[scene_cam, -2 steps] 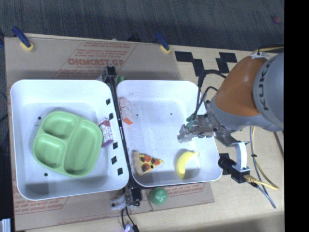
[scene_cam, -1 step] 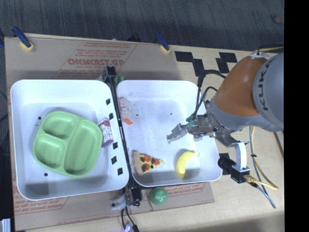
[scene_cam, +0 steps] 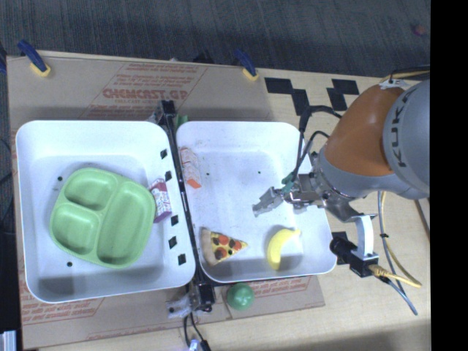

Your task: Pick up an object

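Two white bins sit side by side on the bench. Left bin: one green tray with three compartments, lying flat at centre, and one small purple-and-white packet at the tray's 3 o'clock, against the dividing wall. Right bin: one white-and-orange packet at 9 o'clock along the dividing wall, one pizza slice at 7 o'clock, and one banana at 5 o'clock near the front wall. One green ball rests outside the bins, on the bench just past the right bin's front rim.

One gripper is positioned over the right bin, right of centre, reaching in from 3 o'clock. Nothing is visible between its tips; whether they are spread or closed cannot be determined at this resolution.

Recommended procedure, as a judgement from the layout:
1. Select the banana as target. It is the nearest object, lying at the gripper's 5 o'clock, apart from it.
2. Align the closing direction across the banana's short axis, not along its length.
3. Descend vertically over the mid-body. The front wall is close; keep clearance from it.
4. Close fully before lifting. The curved skin may slip.
5. Avoid the pizza slice; it lies flat and offers little edge.
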### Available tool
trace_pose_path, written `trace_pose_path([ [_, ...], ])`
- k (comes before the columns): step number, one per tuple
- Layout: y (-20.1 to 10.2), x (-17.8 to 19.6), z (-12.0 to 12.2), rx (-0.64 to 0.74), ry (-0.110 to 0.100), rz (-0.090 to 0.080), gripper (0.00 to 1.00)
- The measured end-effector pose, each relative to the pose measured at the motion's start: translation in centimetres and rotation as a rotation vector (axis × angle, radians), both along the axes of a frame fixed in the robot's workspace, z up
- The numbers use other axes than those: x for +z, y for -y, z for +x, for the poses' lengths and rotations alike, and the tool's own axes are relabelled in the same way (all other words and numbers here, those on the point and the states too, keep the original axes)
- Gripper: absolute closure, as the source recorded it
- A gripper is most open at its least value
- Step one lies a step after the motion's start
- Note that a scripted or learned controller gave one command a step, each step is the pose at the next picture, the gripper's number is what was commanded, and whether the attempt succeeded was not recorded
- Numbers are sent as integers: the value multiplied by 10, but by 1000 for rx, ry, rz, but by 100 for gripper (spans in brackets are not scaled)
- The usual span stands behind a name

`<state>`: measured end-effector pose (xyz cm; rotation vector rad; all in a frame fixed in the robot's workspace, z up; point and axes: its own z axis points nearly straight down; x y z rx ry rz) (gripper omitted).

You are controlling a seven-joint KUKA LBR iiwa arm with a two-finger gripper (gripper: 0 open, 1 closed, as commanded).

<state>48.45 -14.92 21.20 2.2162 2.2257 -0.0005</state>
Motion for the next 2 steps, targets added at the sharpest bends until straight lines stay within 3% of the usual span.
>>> trace_pose_path([
  [1, 62, -98, 40, 1, -6, 1, 0],
  [2, 61, -121, 45, 2, -5, 2, 0],
])
